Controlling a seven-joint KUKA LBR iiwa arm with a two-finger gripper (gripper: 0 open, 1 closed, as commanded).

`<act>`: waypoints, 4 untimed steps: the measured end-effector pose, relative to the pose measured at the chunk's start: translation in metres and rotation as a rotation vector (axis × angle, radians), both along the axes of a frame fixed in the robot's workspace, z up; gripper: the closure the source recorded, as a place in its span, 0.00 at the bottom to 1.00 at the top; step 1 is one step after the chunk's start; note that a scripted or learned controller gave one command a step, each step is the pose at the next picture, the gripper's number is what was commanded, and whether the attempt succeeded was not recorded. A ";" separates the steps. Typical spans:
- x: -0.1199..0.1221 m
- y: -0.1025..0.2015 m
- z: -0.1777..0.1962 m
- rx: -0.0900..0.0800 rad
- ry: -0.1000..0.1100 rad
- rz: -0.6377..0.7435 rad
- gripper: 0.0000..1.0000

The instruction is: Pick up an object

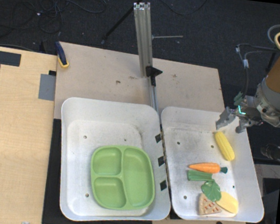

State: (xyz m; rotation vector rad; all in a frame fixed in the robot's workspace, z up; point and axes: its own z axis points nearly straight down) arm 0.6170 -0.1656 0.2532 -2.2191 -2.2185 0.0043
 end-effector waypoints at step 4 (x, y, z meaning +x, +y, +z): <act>-0.001 0.008 -0.160 0.001 0.002 -0.001 0.00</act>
